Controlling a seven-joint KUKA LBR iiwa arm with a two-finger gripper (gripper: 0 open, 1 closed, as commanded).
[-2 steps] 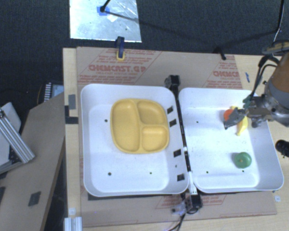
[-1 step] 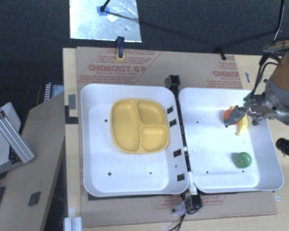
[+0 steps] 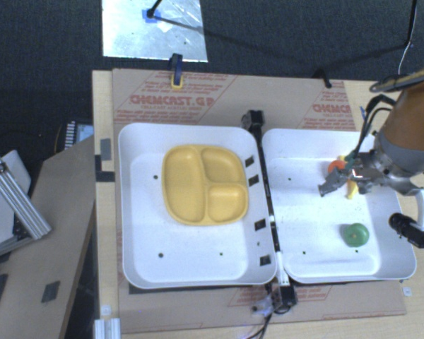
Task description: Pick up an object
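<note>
Reaching in over the right bin (image 3: 297,270), the tool (image 3: 337,181) hangs near that bin's far right corner, just beside a small orange and yellow toy (image 3: 343,174); its grip cannot be made out. A green ball (image 3: 355,234) lies near the bin's near right corner, and a yellow divided plate (image 3: 203,184) sits mid left bin (image 3: 138,260).

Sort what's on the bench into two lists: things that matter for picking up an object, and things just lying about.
For the job:
- gripper, over the right bin
- green ball in the right bin
- small orange object beside the gripper
- small yellow object beside the gripper

Lying about:
- yellow divided tray in the left bin
- yellow clamp at the board's far edge
</note>
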